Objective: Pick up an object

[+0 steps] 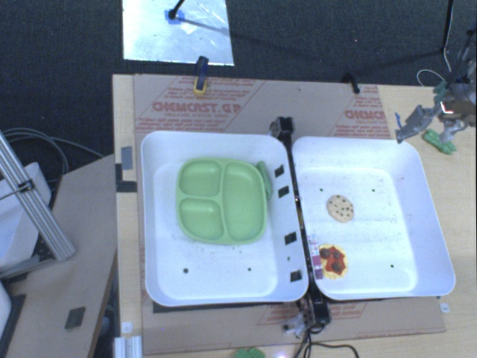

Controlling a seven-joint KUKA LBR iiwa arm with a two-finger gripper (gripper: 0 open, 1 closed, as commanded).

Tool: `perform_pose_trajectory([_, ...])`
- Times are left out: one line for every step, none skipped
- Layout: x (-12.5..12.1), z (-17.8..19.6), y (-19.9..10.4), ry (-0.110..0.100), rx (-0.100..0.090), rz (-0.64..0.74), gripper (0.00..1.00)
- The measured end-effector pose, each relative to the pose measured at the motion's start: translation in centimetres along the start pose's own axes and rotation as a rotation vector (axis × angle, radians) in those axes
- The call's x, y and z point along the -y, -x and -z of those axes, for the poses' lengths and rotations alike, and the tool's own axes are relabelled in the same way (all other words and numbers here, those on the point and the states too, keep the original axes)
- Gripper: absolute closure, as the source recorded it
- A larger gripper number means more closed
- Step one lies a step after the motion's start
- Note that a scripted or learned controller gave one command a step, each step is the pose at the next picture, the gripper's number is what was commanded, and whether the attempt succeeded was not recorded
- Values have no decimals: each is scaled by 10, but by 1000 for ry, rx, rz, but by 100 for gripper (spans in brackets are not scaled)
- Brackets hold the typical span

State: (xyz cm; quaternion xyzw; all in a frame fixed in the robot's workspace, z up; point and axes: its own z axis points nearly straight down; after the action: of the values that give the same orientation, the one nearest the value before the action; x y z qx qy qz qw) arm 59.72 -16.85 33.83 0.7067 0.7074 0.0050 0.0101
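Observation:
A round chocolate-chip cookie (340, 207) lies in the middle of the right bin (425, 222). A small red and yellow pizza-like piece (332, 260) lies at that bin's front left. In the left bin (160, 274) sits a light green divided plate (223, 201). My gripper (426, 133) hangs open beyond the right bin's far right corner, over the bench and outside both bins. Nothing sits between its fingers. A small green thing (440, 142) lies on the bench just beside it.
A black hinge strip (292, 215) runs between the two bins. A yellow and blue clamp (200, 77) stands at the bench's back edge. A shiny metal sheet (177, 21) lies on the dark floor behind. Cables (436, 77) trail at the far right.

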Motion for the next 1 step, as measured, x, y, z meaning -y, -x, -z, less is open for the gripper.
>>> perform_pose_trajectory([79, -108, -39, -33, -12, 0, 0])
